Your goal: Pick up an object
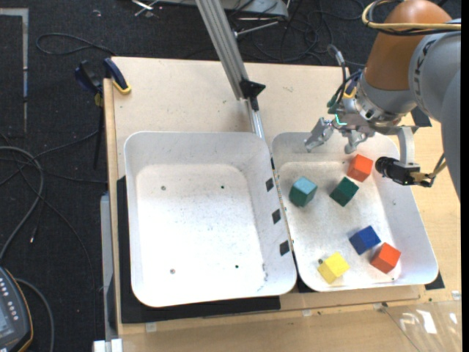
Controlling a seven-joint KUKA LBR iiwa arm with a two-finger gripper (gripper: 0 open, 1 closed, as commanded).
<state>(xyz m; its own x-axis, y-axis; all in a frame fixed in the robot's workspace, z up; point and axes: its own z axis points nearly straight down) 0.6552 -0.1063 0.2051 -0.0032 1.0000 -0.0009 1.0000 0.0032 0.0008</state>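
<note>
Six small cubes lie scattered in the right-hand bin [410, 218], all resting on its white floor and none lifted: a teal cube [303, 191] and a dark green cube [344, 191] side by side near the middle, an orange cube [359, 167] up toward the far edge, then a blue cube [364, 239] with a red-orange cube [385, 257] just beside it, and a yellow cube [333, 267] near the front rim. They look like plain painted blocks, matte, with crisp edges. The jaws [335, 139] hang over the far edge of that bin, spread apart with nothing between them; one finger [318, 136] juts out to the side and the orange cube sits just beside the other. Above them rises the grey arm [440, 64], with its orange band [399, 46] and a loop of yellow cable on top. The left-hand bin [146, 196] shows only speckled white plastic. Both bins sit on a pale wooden surface [183, 94], with a blue-and-yellow clamp [110, 75] gripping its far-left corner and a slanted metal rail [223, 39] reaching down to the seam between the bins. Around it the floor [51, 20] is dark carpet strewn with black cables.
</note>
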